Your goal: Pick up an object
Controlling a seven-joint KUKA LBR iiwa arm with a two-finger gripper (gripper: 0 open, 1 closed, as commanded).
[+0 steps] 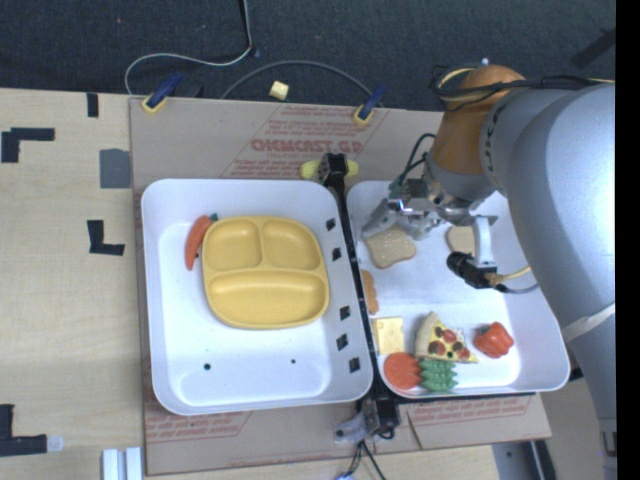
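We see open floor in the right bin [530, 363] at its middle (food crowds the front edge), while the yellow plate [265, 270] fills most of the left bin [160, 298].

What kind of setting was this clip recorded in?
Most likely a robotics lab bench set up for grasping trials. A cardboard sheet is clamped to the bench, two white bins sit side by side with toy food such as a pizza slice, and black tape marks dot the benchtop.

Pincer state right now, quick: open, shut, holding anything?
Pincer: cannot be told; it hangs low over the right bin, just above the bread slice, with nothing seen held.
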